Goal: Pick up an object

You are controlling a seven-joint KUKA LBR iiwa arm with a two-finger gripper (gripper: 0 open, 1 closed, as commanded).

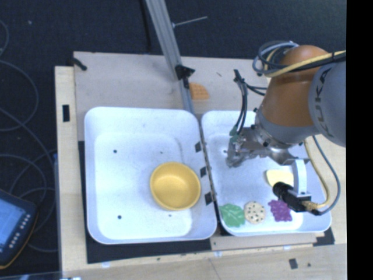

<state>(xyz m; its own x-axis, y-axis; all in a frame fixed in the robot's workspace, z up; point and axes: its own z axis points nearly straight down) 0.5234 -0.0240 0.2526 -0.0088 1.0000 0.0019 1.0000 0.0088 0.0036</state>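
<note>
My gripper (234,156) hangs over the upper middle of the right bin (233,127), above bare white floor. Along that bin's front edge lie a green leafy piece (232,214), a round cookie (254,212) and a purple grape bunch (280,210). A pale yellow piece (277,175) lies to the right of the gripper, partly under the arm's cables. A yellow bowl (175,185) sits upright in the left bin (116,139), near its right wall. I see nothing between the fingers.
A slanted metal rail (166,37) runs from the top down to the divider between the bins. A small orange item (199,91) lies on the bench behind the bins. A black cable connector (291,196) hangs low over the right bin.
</note>
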